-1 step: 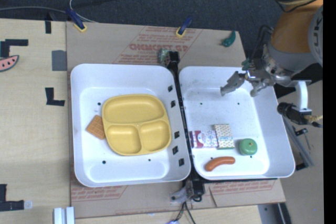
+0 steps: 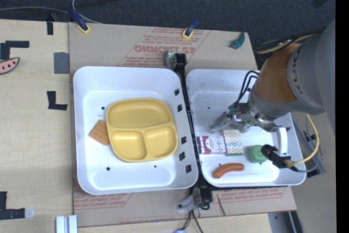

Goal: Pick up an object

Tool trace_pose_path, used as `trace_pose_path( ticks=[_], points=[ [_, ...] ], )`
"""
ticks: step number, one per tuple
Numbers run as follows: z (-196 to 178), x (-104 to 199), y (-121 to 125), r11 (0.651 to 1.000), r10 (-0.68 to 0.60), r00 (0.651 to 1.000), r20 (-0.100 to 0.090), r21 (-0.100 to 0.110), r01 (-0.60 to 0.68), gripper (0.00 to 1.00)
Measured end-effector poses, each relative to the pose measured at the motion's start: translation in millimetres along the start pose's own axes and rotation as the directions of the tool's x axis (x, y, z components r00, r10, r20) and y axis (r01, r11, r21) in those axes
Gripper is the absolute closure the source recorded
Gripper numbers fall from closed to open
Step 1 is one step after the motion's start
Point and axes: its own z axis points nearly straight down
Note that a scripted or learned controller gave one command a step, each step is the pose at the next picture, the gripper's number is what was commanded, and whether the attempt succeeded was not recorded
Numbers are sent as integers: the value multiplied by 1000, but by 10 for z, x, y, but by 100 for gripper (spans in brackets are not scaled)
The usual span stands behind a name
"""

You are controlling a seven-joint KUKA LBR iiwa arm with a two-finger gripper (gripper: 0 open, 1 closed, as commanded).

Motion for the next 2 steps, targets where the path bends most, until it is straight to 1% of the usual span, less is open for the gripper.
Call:
trace_pose_path(
  ticks=[1, 2],
  points=[
    [-3, 208, -555, 1000, 2, 1000, 3, -5, -2, 0],
    [2, 279, -230, 1000, 1, 1000, 2, -1, -1, 0]
  ],
)
